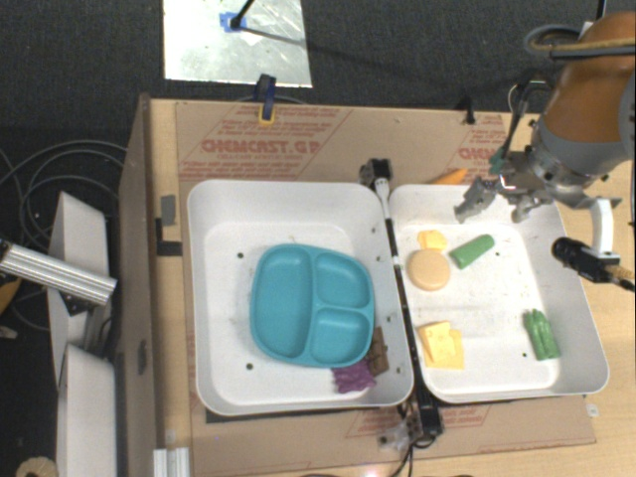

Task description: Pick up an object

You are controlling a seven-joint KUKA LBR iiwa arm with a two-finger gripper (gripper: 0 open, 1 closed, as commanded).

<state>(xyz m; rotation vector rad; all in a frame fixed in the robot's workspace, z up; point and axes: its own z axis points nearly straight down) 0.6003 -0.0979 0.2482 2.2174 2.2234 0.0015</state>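
Brown cardboard [298, 137] printed "CHEMCAST GP" in red covers the counter under both bins. My pincer [500, 199] hangs released, grasping nothing, over the right bin [581, 366] at upper right of the frame. Just below lies a green cylinder [471, 250], then a tan disc [430, 270]. A teal plate [310, 306] fills the left bin [214, 266].

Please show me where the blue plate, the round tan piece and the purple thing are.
blue plate [311, 306]: camera view, on its middle ridge.
round tan piece [430, 270]: camera view, on its top face.
purple thing [349, 378]: camera view, on its middle.
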